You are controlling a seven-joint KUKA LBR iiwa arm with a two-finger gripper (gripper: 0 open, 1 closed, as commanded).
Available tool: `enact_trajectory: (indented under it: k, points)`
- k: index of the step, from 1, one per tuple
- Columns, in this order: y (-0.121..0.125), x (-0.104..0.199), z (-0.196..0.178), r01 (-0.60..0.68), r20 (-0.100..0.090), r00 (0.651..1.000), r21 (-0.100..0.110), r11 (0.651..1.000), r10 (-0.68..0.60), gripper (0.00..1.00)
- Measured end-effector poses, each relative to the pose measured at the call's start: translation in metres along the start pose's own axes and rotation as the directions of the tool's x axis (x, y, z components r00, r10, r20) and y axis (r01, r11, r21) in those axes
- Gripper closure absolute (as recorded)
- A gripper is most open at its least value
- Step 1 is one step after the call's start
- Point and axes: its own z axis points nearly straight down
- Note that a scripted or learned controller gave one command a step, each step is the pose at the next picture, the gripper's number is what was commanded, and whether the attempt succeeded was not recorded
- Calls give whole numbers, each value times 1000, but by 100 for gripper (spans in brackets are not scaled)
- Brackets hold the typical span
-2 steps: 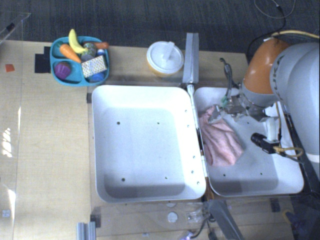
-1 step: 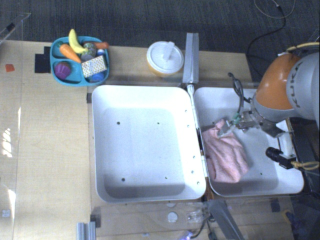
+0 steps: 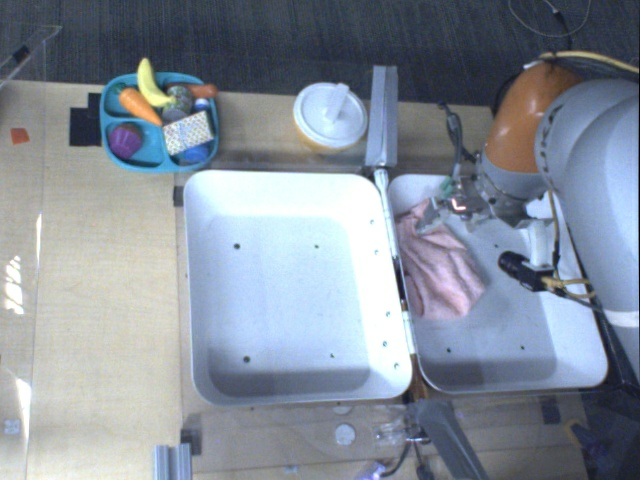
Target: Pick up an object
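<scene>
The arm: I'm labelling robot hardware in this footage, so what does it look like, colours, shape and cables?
The arm is bulky and rounded, with a smooth grey shell and a glossy orange band above the wrist. Below that sits a small metal gripper with dark parts. A black cable loops on the floor behind it, and a black piece with yellow wiring sticks out beside the arm.

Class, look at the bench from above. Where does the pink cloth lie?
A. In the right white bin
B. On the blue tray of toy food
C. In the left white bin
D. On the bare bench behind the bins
A: the pink cloth lies crumpled against the left wall of the right white bin, with the gripper at its upper edge.
</scene>
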Motion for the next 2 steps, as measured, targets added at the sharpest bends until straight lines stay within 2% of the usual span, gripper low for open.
enact_trajectory:
  k: [1, 2]
  points:
    - [-55, 1, -2, 56, 1, 998, -2, 998, -56, 0]
    - [-119, -18, -3, 124, 3, 992, -4, 992, -124, 0]
